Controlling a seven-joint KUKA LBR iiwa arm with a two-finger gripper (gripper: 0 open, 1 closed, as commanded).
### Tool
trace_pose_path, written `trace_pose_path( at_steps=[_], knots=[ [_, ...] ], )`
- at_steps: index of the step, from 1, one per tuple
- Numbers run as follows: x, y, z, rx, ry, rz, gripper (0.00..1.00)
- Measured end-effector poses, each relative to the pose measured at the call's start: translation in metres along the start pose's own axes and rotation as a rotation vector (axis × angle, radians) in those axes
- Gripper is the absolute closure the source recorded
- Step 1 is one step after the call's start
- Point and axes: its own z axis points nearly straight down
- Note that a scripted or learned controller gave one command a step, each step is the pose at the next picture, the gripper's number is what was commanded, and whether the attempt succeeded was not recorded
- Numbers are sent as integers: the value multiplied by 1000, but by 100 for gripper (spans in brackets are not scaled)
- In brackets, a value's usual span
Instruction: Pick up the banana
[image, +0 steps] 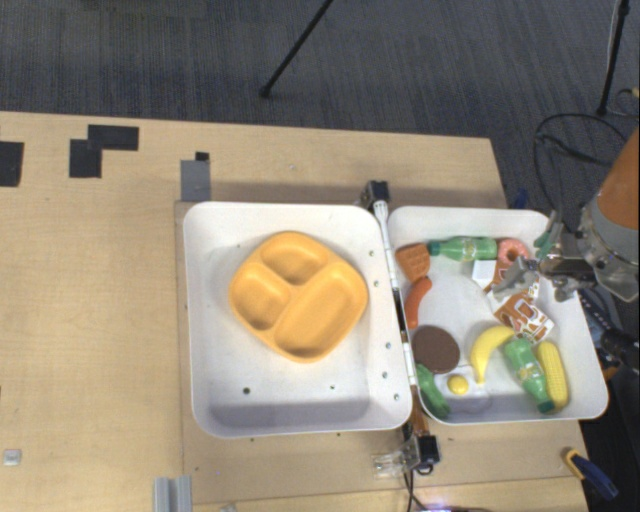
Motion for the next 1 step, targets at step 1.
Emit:
trace_pose_path(
  at_steps=[1],
  knots=[
    [37,-26,103,1,1,-170,0]
  ],
)
